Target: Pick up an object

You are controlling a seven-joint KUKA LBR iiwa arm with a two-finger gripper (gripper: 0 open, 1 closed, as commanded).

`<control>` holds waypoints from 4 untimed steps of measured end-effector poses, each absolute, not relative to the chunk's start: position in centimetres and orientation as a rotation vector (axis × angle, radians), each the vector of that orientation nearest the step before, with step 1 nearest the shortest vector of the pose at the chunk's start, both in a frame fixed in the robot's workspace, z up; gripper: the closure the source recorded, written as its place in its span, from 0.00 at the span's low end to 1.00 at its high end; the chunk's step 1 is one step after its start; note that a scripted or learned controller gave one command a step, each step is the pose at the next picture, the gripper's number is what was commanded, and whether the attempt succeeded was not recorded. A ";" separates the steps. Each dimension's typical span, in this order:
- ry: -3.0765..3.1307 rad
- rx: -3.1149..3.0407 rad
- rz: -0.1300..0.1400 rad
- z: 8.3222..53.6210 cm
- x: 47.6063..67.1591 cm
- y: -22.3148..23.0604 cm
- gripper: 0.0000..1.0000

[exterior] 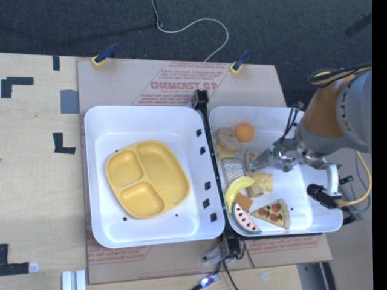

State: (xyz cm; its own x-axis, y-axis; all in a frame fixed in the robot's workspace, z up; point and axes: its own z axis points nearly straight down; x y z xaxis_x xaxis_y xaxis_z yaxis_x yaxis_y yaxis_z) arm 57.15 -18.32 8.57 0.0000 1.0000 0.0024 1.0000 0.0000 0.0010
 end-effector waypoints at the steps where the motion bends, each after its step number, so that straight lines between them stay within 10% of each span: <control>1: -2.230 -2.222 -0.019 10.5 57.7 -18.2 1.00; 4: -2.227 -2.212 0.000 21.4 57.8 -12.6 1.00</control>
